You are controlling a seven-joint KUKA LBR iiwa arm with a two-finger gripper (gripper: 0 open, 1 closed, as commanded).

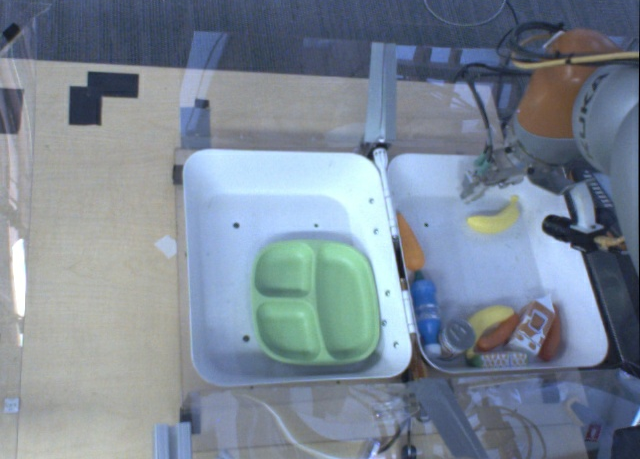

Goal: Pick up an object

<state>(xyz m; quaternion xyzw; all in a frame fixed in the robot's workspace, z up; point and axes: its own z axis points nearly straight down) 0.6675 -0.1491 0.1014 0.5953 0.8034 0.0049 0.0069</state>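
Reaching in from the right, we see the arm (585,112) bent over the right bin (590,352), at its far edge. The gripper (490,175) hangs just above a banana (496,218) near the bin's far middle, holding nothing; we cannot tell how its jaws stand. We judge this the approach: next comes a short descent onto the banana.

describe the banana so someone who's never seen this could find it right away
Start at the right bin, the one without the green tray. In its upper half, just below the tool, lies the banana, alone on bare white floor. It is curved and plain yellow, set well apart from the clutter of bottle, can and cartons along the bottom edge.
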